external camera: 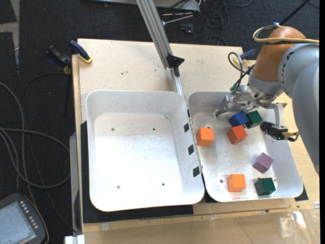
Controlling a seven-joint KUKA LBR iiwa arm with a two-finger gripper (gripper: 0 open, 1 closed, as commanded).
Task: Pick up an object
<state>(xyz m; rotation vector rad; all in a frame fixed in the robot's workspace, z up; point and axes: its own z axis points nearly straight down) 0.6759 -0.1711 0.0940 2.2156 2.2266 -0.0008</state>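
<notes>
Bench (pixel 127 60) of pale wood is carrying two shallow white bins side by side. Left bin (pixel 137 149) is sitting beside the right bin (pixel 213 103), their rims touching along the middle. Grey arm (pixel 299 70) with its orange band is reaching in from the right, and its gripper (pixel 242 110) is hanging low over the far part of the right bin. Whether the claw is spread or pinching something I cannot tell. Just beside it a blue cube (pixel 237 119) and a dark green cube (pixel 253 118) are lying close together, a red-orange cube (pixel 237 134) touching the blue one. An orange cube (pixel 205 136) is resting near the bin's left wall. Nearer the front, a purple cube (pixel 263 162), another orange cube (pixel 236 182) and a second green cube (pixel 265 186) are lying apart.
</notes>
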